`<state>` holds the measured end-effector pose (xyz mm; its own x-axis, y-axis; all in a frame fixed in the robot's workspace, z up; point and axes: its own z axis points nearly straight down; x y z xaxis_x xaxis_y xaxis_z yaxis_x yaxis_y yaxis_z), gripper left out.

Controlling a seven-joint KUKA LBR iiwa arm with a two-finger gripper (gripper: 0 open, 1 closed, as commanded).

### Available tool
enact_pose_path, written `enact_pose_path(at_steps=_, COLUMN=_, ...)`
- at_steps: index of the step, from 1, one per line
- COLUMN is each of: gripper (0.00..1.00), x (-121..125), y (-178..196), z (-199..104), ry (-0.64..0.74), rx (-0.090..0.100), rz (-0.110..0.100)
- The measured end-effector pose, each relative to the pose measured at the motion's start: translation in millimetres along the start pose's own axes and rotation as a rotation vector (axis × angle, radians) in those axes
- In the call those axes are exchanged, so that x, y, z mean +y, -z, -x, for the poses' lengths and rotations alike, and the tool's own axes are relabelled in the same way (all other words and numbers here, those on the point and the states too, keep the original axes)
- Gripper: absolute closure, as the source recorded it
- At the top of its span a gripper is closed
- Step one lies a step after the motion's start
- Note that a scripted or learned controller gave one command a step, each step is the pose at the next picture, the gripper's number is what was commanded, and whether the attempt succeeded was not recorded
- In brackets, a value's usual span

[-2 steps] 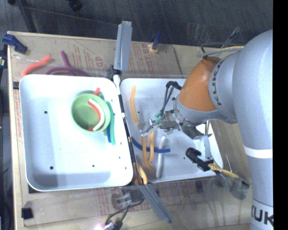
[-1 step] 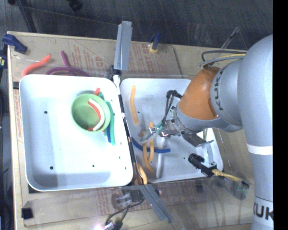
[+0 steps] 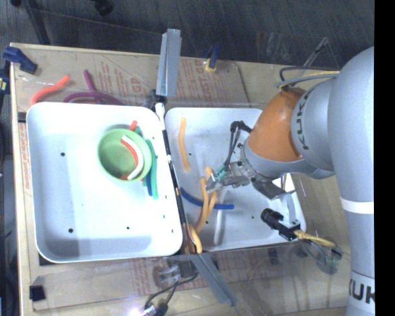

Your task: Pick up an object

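My gripper (image 3: 212, 178) hangs low over the left-middle of the right bin (image 3: 250, 127). Its tip sits right over the upper end of a long orange-yellow strip (image 3: 210, 206) that curves down towards the bin's front-left corner. Two blue sticks lie just below the gripper, one slanting at the left (image 3: 191, 199) and a short one (image 3: 225, 207) to the right. A straight orange stick (image 3: 182, 143) lies farther back near the left wall. A pale grey stick (image 3: 218, 226) lies near the front wall. The wrist hides how the gripper stands on the strip.
The left bin (image 3: 59, 196) holds a green bowl (image 3: 117, 157) with a red and a white curved piece in it and a green stick (image 3: 153, 173) beside it. A red strip (image 3: 49, 89) and a purple cable (image 3: 92, 98) lie on the bench behind that bin.
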<state>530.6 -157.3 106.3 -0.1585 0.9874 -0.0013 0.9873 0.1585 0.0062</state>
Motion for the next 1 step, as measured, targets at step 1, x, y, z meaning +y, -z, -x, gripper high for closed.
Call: enact_pose_path(at_steps=1, gripper=1.00, x=69.8, y=99.1, z=-46.4, ry=-0.118, rx=0.002, rz=-0.008)
